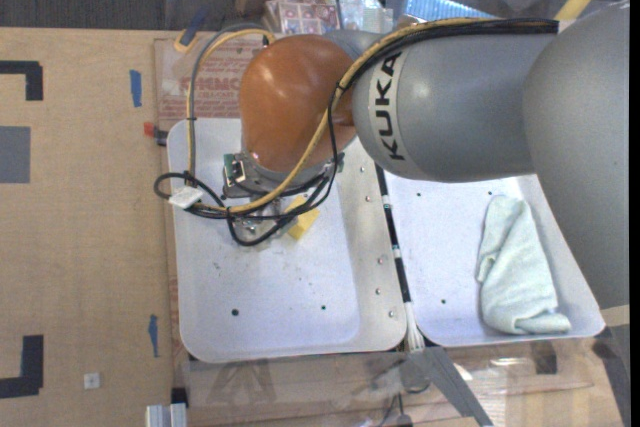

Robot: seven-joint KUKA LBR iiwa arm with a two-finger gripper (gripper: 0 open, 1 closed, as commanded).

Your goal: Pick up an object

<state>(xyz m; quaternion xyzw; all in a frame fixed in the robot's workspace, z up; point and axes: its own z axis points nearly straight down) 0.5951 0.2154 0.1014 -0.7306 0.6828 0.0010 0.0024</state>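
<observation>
Trouble here starts with how little can be seen of the claw point(268, 215): it sits low in the left bin point(280, 305), tucked under the orange wrist point(285, 115), and whether it is released or clenched cannot be told from above. A small yellow object point(303, 221), the likely target, pokes out just beside the claw on the side toward the arm's body, lying on the bin floor; it may be touching the claw, but nothing shows it actually gripped. The main risk, as I judge it, is a miss. If the claw closes slightly off-centre it could pinch only an edge of the yellow object and drop it on the lift, or nudge it sideways and come up with nothing. A second risk comes from the black and yellow cables point(200, 200) looping out on the far side of the claw from the arm, hanging close to the bin floor, where they could drag across the object or snag. A folded pale cloth point(515, 270) lies well apart from the claw in the right bin point(450, 245), under the arm, and seems out of harm's way.
</observation>
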